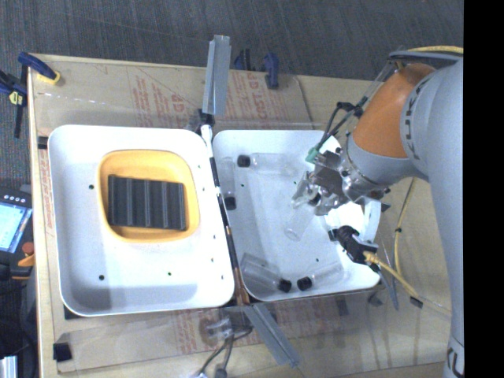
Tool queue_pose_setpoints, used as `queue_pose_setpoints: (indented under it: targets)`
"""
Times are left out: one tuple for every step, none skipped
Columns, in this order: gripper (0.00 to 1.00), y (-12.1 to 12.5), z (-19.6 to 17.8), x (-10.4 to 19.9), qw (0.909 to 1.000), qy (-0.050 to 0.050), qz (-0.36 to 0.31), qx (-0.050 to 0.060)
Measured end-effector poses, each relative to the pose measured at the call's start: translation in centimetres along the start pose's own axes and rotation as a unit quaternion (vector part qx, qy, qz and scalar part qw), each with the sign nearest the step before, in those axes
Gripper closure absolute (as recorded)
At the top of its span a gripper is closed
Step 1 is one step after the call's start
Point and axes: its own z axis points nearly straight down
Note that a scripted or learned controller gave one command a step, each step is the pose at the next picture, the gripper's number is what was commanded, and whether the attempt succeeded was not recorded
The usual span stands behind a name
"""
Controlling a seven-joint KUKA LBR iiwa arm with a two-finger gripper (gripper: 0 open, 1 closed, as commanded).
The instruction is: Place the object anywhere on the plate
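My tool [311, 191] hangs over the right bin [260, 266], toward its 3 o'clock side. The yellow plate [147, 164] with a dark ridged block [147, 202] on it sits in the left bin [79, 282], at 9 o'clock from me.

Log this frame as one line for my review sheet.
arm: over right bin | gripper: fingers unclear | clear object: on right bin floor | plate: left bin, nothing on it | placement: not done
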Motion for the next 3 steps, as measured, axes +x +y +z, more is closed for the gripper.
queue_pose_setpoints:
  targets:
    - [1.00, -2.7, -2.9, 9.4, 1.0000, 0.000, -0.008, -0.002]
    - [1.00, 0.2, 1.8, 17.4, 0.9867, -0.002, -0.163, -0.002]
    - [0.00, 0.2, 1.7, 17.4, 0.9867, -0.002, -0.162, -0.003]
